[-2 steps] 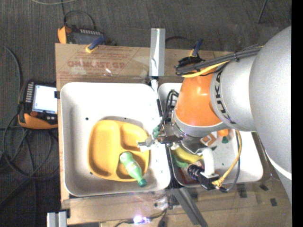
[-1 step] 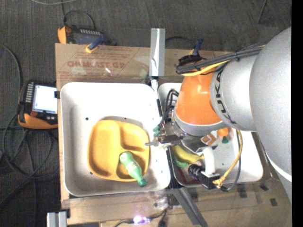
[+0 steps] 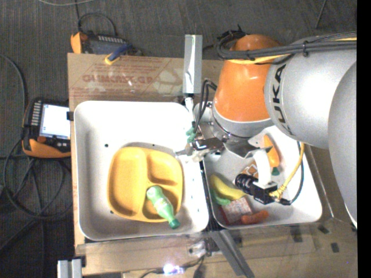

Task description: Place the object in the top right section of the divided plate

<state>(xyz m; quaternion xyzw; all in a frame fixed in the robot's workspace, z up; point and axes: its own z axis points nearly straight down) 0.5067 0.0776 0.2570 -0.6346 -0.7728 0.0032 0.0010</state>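
Note:
A yellow divided plate point(image 3: 130, 181) lies in the left bin point(image 3: 93, 132). A green bottle point(image 3: 161, 206) lies on its side across the plate's lower right section, with its darker cap end poking over the plate's rim towards the bin's front right corner. My gripper point(image 3: 194, 142) hangs over the wall between the two bins, just beyond the plate's upper right corner and well apart from the bottle. Nothing shows in it. The orange band and grey body of the arm hide most of the wrist.
The right bin point(image 3: 310, 210) holds a yellow banana point(image 3: 226, 189), an orange item point(image 3: 271, 150), a red piece point(image 3: 255, 218) and a packet point(image 3: 235, 209). A cardboard sheet point(image 3: 127, 80) lies behind the left bin. A handheld controller point(image 3: 49, 126) rests at far left.

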